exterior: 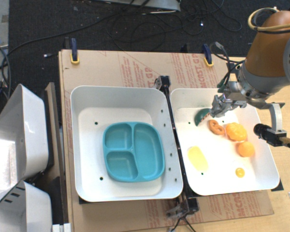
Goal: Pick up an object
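The right bin (261,180) holds a small teal piece (201,115), an orange ring-shaped piece (215,126), a larger orange lump (236,132), another orange lump (245,150), a small orange ball (239,172) and a pale yellow oblong (197,158). My gripper (219,108) hangs over the bin's back part, just right of the teal piece and just above the orange ring. Nothing shows between its tips.
The left bin (87,105) carries a teal divided plate (133,151). A black bracket (270,132) juts from the arm over the right bin's right edge. White tubs (17,134) stand off the bench at left. Cables lie behind.
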Controlling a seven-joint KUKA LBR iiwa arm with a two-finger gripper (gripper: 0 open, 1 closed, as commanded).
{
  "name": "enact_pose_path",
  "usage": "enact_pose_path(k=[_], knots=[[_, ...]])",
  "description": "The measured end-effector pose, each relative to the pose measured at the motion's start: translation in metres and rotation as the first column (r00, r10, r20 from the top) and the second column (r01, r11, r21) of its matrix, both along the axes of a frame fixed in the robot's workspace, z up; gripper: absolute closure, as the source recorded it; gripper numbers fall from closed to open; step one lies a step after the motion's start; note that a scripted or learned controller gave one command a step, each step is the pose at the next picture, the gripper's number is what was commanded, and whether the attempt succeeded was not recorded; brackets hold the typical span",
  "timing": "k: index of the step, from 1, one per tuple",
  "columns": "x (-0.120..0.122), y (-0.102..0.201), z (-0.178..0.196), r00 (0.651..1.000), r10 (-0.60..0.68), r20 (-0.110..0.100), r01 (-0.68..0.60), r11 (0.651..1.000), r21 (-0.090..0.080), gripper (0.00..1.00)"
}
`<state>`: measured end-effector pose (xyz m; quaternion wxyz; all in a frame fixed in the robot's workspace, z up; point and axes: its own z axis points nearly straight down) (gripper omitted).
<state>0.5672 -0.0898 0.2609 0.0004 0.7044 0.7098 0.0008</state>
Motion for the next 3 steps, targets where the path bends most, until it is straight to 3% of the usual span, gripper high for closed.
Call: enact_pose_path(k=[3], knots=[[0.012,0.149,0.001,1.000,0.000,0.000,0.000,1.000,0.000,1.00]])
